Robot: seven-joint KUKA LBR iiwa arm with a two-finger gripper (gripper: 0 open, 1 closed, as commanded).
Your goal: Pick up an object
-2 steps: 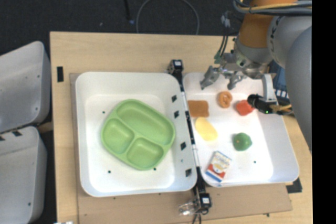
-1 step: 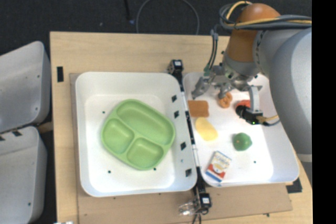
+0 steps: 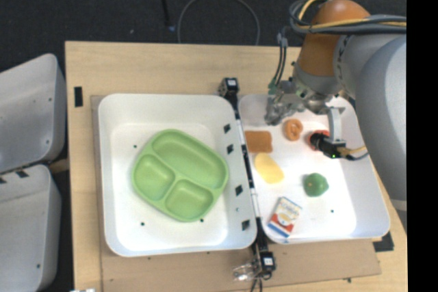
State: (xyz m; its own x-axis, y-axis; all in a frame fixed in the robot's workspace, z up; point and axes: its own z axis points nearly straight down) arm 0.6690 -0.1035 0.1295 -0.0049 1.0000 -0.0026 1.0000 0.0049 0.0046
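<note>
Whether the grey two-finger gripper point(image 3: 276, 111) is apart or together cannot be told. 1 small orange round object point(image 3: 293, 129) is seen just right of it, upper right of frame, among 5 loose items.

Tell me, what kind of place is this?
Probably a robotics lab test bench: a robot arm reaches over two white bins, one holding a green divided plate, the other small toy foods like a yellow piece and a green one.
</note>
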